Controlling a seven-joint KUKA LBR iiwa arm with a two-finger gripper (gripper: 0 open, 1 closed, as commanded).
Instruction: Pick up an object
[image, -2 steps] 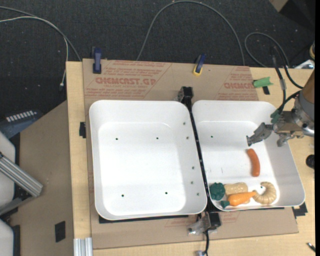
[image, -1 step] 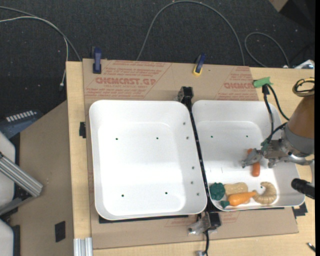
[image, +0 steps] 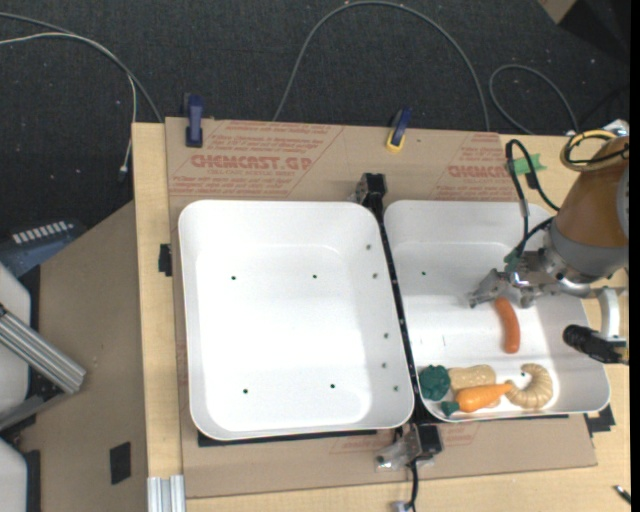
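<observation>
**Op:** I'm at the grasp step. The gripper (image: 512, 288) sits low in the right bin (image: 450, 245), near its right wall, directly over the top end of the orange sausage (image: 509, 326).

**Eng:** Jaws?

**Op:** I can't tell from this angle; the wrist body covers them. The sausage lies on the bin floor, its upper end touching or just under the tool. I don't count it as held.

**Eng:** Next move?

**Op:** My read: straddle the sausage across its narrow width, clench, then lift straight up. It's slim and rounded, so an off-centre close could roll it away. I'd check for it between the tips before calling success.

**Eng:** Inventory?

**Op:** Two bins. The left bin (image: 290, 310) holds nothing I can pick. In the right bin I count five items: one sausage mid-floor, plus four crowded along the front edge – one green piece (image: 434, 381) at the front-left corner, one tan piece (image: 472, 377) beside it, one carrot (image: 480, 397) touching both, and one curled pale piece (image: 535, 386) towards the front-right corner.

**Eng:** Clamps?

**Op:** Two on the bench's far edge: one blue clamp (image: 194, 120), one blue-yellow clamp (image: 400, 128).
</observation>
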